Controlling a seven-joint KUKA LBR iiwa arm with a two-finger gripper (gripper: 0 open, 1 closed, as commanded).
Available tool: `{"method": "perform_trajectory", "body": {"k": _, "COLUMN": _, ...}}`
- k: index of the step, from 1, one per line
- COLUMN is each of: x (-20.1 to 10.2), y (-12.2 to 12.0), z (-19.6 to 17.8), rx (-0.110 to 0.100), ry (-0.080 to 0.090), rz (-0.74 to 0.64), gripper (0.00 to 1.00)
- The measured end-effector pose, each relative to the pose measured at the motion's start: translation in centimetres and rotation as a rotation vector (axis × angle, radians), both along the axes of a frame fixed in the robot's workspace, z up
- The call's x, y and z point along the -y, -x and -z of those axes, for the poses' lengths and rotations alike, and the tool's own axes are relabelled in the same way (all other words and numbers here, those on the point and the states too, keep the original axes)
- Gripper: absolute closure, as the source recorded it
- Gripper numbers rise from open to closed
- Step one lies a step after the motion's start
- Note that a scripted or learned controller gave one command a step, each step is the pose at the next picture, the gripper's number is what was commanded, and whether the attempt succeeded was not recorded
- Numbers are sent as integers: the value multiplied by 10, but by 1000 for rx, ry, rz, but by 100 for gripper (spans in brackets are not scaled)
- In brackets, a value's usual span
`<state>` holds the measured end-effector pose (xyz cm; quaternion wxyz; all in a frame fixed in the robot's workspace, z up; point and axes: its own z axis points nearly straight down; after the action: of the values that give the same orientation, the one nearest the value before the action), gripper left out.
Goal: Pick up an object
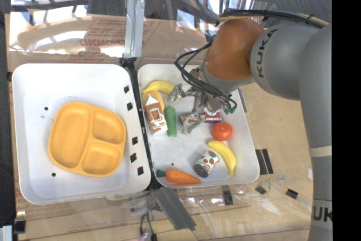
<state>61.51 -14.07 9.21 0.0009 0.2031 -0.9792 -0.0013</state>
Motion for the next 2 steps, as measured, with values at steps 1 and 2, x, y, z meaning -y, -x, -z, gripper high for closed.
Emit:
{"method": "perform_trajectory", "body": {"k": 1, "x": -49, "y": -12, "z": -38, "rx": 7, "ry": 2, "rz": 20, "gripper": 0}}
{"method": "perform_trajectory", "body": {"k": 2, "x": -41, "y": 4, "z": -29, "rx": 13, "ry": 3, "rz": 197, "gripper": 0}}
